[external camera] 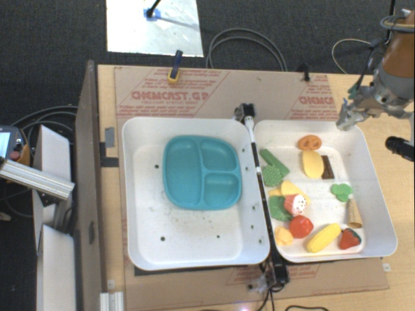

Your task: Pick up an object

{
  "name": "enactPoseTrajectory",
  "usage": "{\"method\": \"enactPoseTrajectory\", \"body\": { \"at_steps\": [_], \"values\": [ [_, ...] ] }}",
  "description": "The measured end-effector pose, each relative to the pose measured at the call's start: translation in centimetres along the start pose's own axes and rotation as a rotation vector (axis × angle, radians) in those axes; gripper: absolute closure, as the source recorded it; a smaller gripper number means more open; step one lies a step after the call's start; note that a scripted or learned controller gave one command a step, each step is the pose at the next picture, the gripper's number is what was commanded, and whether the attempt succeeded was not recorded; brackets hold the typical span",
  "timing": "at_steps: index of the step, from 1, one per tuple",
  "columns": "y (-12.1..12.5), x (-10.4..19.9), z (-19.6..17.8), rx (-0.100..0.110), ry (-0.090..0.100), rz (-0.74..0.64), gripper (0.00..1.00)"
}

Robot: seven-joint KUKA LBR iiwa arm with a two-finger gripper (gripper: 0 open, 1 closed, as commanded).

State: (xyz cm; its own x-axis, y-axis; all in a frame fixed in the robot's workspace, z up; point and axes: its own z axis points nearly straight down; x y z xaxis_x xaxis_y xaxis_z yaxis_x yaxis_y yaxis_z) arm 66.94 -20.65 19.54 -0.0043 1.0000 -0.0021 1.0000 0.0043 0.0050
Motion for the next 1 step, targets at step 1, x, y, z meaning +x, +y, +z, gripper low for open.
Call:
{"method": "enactPoseTrajectory", "body": {
  "at_steps": [1],
  "values": [
    [0.02, 0.47, -1.15, 0.0, 0.0, 0.0, 1.0]
  ]
}}
